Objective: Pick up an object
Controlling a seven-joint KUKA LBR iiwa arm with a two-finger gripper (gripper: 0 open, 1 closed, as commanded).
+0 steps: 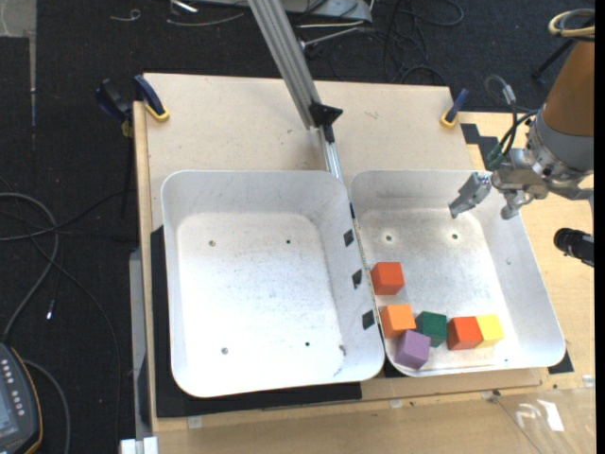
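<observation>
Several small blocks lie in the right bin [515,253]: an orange-red block [388,277] near its middle left, and along its front an orange block [398,319], a purple block [412,348], a green block [433,325], a red-orange block [463,332] and a yellow block [490,327]. My gripper [490,199] hangs over the bin's far right corner, well behind the blocks. Its two fingers stand apart with nothing between them.
The left bin [189,253] sits beside the right one on a wooden board [236,121]. A slanted metal rail [288,55] runs down from the top to the gap between the bins. Clamps hold the board's far corners.
</observation>
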